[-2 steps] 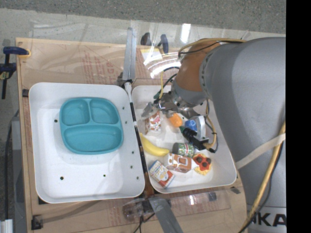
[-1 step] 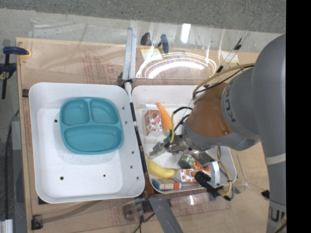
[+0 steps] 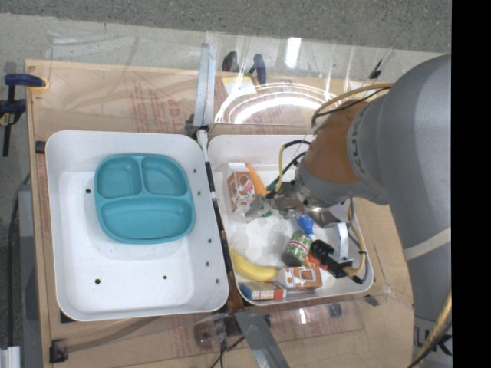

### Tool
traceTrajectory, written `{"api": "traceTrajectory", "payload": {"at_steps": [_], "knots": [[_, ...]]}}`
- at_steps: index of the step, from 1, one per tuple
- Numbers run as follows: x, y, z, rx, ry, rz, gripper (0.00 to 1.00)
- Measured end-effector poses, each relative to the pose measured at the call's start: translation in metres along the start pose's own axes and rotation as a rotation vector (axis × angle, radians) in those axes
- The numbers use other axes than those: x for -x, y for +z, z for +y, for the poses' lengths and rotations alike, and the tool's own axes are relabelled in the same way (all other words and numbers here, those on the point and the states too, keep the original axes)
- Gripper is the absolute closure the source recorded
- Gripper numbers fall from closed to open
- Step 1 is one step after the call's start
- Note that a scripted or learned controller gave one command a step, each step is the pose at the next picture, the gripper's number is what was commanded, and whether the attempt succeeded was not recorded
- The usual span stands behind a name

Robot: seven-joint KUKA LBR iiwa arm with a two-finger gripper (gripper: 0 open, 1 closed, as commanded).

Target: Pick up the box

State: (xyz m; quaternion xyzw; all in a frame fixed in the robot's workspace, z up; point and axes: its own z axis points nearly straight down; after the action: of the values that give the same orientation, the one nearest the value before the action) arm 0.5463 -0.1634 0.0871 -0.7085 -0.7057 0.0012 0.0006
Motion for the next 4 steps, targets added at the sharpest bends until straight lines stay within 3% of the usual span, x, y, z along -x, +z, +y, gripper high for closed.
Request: {"api": "traceTrajectory", "payload": {"at_steps": [1, 2, 3, 4], "knots": [[-0.026, 0.0, 0.037, 0.001, -0.167, 0.0, 0.0], [-0.043, -0.001, 0.08, 0.0, -0.237, 0.0, 0.0], [-0.035, 0.004, 0.094, -0.052, -0.311, 0.011, 0.0], [-0.031, 0.005, 0.093, -0.053, -0.364, 0.01, 0.0]]}}
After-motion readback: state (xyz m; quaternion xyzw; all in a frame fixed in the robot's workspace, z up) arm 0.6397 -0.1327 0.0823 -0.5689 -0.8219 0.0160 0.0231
